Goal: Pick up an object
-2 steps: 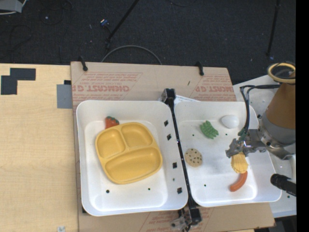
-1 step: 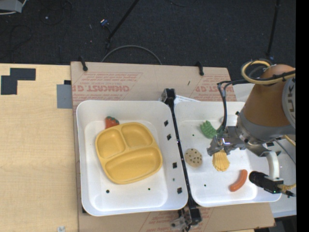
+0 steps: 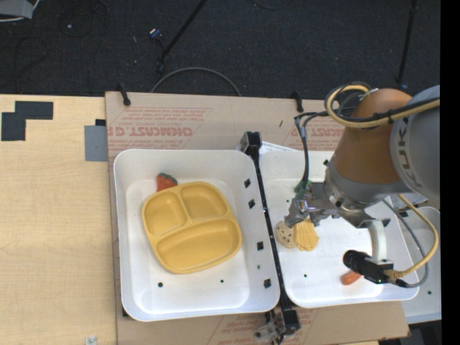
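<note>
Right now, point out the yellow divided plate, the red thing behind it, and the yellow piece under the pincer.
Yellow divided plate [image 3: 191, 226], camera view: on the ridge between its compartments.
Red thing [image 3: 166, 181], camera view: on its red body, beside the plate's far rim.
Yellow piece [image 3: 307, 236], camera view: on its middle, right bin.

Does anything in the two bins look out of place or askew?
Nothing looks spilled or damaged. The yellow divided tray lies at a slant in the left bin, and a red item sits partly tucked behind its upper left edge. In the right bin, the end effector is above a yellow piece.
</note>
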`<state>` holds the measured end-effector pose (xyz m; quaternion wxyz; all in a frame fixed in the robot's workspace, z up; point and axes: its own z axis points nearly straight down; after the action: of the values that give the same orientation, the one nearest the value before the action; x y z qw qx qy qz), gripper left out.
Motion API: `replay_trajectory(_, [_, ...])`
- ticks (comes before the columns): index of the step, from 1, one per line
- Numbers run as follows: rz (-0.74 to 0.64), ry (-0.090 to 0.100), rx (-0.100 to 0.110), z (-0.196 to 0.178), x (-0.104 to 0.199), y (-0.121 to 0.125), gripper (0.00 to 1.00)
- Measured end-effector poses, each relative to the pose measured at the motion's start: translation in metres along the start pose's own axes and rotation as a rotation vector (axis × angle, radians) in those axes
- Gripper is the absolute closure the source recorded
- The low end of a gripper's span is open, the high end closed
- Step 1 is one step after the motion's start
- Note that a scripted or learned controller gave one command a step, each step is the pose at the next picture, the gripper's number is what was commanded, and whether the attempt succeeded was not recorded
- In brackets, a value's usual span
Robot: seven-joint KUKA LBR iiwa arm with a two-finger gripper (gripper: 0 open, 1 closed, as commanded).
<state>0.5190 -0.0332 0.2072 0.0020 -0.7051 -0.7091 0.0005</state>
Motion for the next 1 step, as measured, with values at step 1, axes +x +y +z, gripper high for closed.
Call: replay_trajectory(1, [0.000, -0.001, -0.002, -0.0147, 0.0496, 0.0223, 1.00])
